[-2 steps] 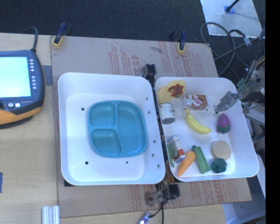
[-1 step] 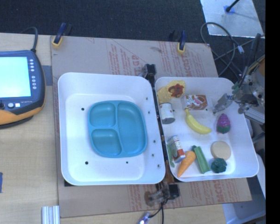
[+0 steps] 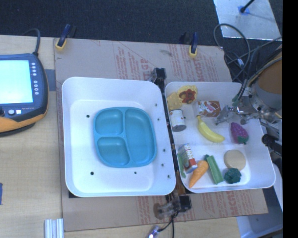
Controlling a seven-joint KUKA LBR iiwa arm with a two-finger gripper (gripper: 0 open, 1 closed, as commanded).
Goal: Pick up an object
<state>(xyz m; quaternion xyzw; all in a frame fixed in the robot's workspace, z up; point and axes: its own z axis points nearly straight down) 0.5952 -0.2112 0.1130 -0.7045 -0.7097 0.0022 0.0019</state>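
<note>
The right white bin (image 3: 266,181) holds several toy foods: a yellow banana (image 3: 210,133), purple grapes (image 3: 239,132), a beige round bun (image 3: 235,158), dark green broccoli (image 3: 233,175), a green cucumber (image 3: 213,169), an orange carrot (image 3: 198,173), a small bottle (image 3: 188,156), a grey can (image 3: 177,119), a snack packet (image 3: 208,107) and a yellow-red item (image 3: 184,96). My gripper (image 3: 232,113) hangs over the bin's upper right part, just right of the packet and above the banana and grapes. I see nothing held in it.
The left white bin (image 3: 69,133) carries a blue divided plate (image 3: 125,136). A control tablet (image 3: 12,86) lies on the bench at the far left. Clamps (image 3: 63,37) grip the cardboard's back edge, and cables (image 3: 236,43) loop at the back right.
</note>
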